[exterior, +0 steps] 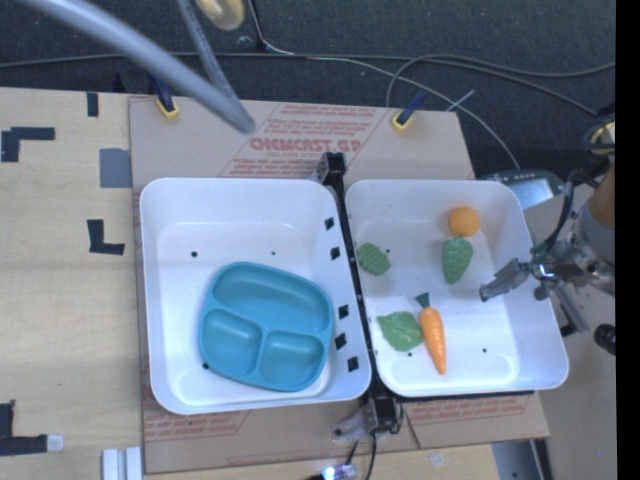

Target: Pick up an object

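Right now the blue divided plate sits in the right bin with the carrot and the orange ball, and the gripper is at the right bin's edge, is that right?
Not quite. The camera view shows the blue divided plate in the left bin. The carrot and the orange ball lie in the right bin, and the gripper is at that bin's right edge.

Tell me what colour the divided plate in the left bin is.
Light blue; the divided plate shows in the camera view.
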Controlling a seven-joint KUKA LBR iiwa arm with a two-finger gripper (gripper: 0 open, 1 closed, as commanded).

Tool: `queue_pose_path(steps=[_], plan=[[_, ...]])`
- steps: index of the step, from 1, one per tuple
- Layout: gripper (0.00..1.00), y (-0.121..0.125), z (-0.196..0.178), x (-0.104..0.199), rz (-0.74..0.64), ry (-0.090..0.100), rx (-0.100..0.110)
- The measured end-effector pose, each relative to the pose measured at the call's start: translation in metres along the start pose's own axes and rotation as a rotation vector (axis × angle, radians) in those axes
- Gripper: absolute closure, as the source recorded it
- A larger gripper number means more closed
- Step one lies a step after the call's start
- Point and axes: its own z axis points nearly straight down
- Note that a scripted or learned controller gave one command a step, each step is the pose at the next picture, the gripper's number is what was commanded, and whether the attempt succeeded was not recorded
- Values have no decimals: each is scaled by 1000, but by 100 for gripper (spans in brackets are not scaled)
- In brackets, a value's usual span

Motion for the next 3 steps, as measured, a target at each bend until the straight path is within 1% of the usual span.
queue_pose_path(steps=[1, 2, 3], plan=[[0, -10, 57, 2, 1, 2, 3], [0, -10, 110, 2, 0, -1, 0], [100, -9, 97, 2, -1, -2, -3]])
